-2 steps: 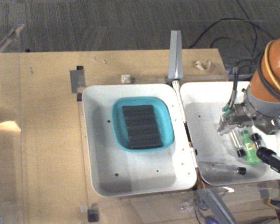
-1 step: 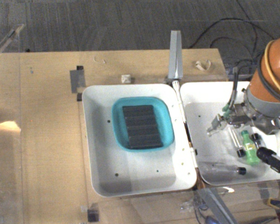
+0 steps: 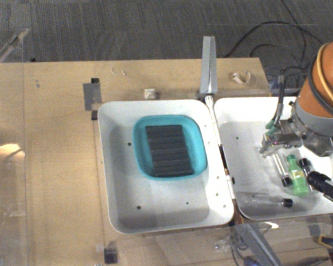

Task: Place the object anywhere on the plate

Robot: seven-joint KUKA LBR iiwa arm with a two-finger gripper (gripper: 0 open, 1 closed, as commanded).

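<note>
A teal square plate [image 3: 169,147] with a dark ridged middle lies in the left white bin [image 3: 124,213]. A small green object [image 3: 298,183] rests on the floor of the right white bin [image 3: 240,152], near its right side. My gripper [image 3: 290,170] hangs low over that bin from the grey and orange arm, directly above and against the green object. The wrist hides part of the object.
A clear stick-like item with a black tip [image 3: 269,199] lies near the front wall of the right bin. A raised divider [image 3: 220,154] separates the two bins. Cables run behind the right bin. A metal bracket [image 3: 209,69] stands at the back.
</note>
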